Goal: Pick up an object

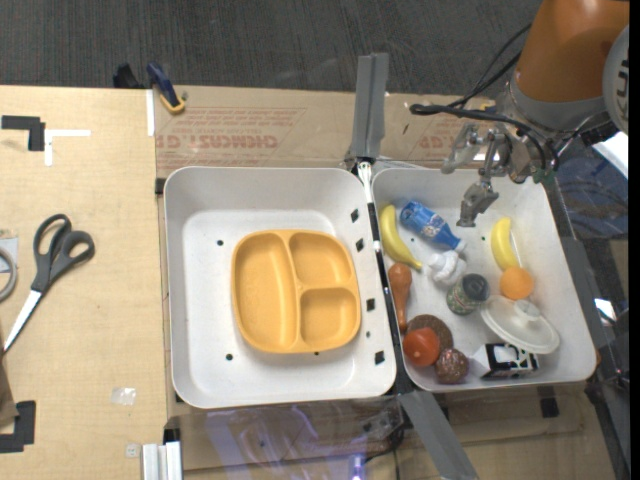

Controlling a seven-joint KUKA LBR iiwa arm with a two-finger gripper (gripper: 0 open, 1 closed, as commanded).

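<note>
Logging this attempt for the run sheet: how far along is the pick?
Done: the gripper has reached the right bin, above its far end between the blue bottle and the yellow banana. In hand: nothing shows between its fingers. Left: descend, grasp an object and lift it; all items lie in the bin.

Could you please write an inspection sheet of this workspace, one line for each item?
Surface: wooden bench with two white bins, left bin and right bin.
Job's things: right bin holds two bananas, blue bottle, orange ball, tomato.
Clutter: yellow divided plate in left bin; scissors on bench.
Tool: tool above right bin's far side, nothing between its fingers.
Cables: dark cables near the wrist.
Surroundings: dark floor.
</note>
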